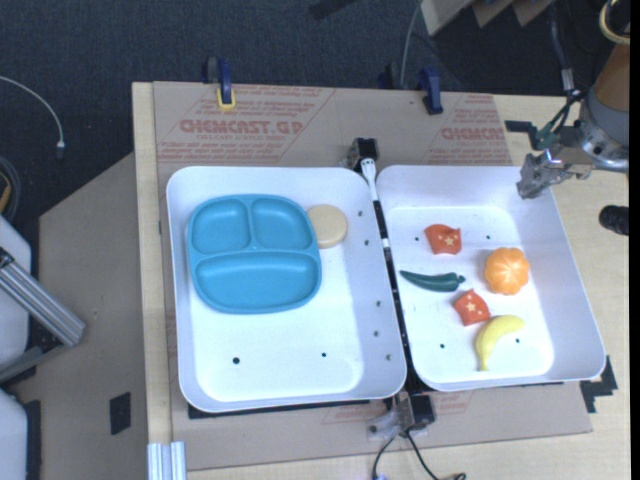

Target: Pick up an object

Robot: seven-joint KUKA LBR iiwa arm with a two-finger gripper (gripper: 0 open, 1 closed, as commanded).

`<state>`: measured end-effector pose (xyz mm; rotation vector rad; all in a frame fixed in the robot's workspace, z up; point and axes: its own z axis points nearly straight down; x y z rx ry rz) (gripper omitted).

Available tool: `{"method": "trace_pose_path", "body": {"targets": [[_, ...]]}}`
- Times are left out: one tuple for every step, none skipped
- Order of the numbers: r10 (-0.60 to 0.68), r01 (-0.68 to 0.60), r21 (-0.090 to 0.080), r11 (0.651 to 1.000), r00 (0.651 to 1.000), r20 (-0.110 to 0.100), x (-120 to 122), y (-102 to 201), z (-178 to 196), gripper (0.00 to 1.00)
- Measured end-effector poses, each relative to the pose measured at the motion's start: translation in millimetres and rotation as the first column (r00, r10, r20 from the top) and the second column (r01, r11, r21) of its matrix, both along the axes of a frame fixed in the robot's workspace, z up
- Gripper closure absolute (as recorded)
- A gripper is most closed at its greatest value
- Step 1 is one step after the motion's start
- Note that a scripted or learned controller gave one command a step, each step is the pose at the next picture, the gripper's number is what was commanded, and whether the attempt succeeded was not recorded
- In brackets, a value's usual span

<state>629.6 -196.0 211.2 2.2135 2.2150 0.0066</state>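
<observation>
Well apart, orange (506,270), jaws above bin corner

The left bin (280,368) holds a divided plate (254,252) with a round disc (328,225) touching its right edge. The right bin (560,268) holds two tomato pieces (443,237) (472,307), a pepper (432,280) between them, an orange (506,270) to their right, and a banana (495,337) nearest the front
</observation>
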Motion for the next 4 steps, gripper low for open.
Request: {"method": "trace_pose_path", "body": {"targets": [[0.001,-0.001,0.001,1.0,1.0,-0.001,10,5,51,1.0],[0.005,-0.005,0.007,1.0,1.0,-0.012,-8,63,52,1.0],[0.005,-0.005,0.007,1.0,1.0,-0.014,-18,116,36,1.0],[0.004,-0.004,0.007,1.0,1.0,-0.014,-32,159,33,1.0]]}}
